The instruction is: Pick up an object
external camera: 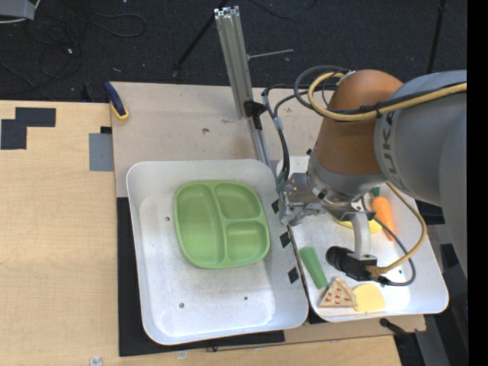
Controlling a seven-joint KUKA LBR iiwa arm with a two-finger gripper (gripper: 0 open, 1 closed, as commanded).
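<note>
grey arm (358, 143) low over right bin (424, 282), grasp state impossible to tell, green plate (221, 223) in left bin (152, 296)

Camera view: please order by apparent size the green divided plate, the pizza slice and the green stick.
1. green divided plate, clearly largest.
2. pizza slice and green stick look about alike; not ranked.
</note>
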